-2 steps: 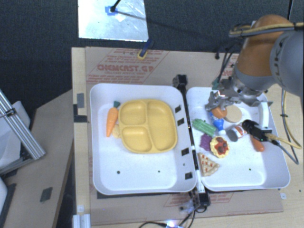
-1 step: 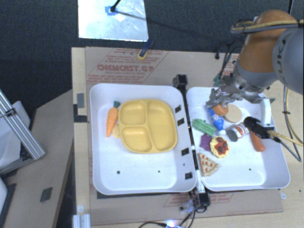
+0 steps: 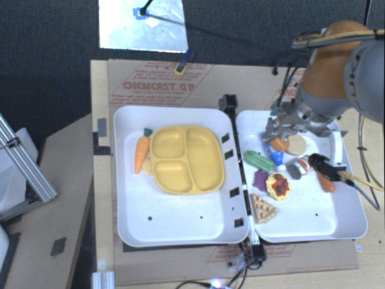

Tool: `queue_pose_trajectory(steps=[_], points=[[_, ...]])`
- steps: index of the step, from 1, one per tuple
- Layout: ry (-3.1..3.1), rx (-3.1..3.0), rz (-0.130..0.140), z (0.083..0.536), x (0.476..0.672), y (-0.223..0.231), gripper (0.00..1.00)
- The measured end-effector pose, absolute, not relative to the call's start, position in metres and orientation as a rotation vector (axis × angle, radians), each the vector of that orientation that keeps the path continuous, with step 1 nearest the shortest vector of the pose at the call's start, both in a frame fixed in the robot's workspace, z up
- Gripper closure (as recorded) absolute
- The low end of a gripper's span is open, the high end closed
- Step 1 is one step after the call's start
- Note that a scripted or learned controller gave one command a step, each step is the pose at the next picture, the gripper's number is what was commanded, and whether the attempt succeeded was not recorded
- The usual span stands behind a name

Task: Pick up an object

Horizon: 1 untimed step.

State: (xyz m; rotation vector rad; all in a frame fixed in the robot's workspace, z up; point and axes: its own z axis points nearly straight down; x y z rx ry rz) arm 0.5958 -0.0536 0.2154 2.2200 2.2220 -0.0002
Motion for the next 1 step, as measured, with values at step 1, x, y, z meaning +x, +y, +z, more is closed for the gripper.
queue_pose_trajectory(steps=[1], points=[[2.224,2.217,0.003,0.2182,0.6078,-0.0572,1.0]])
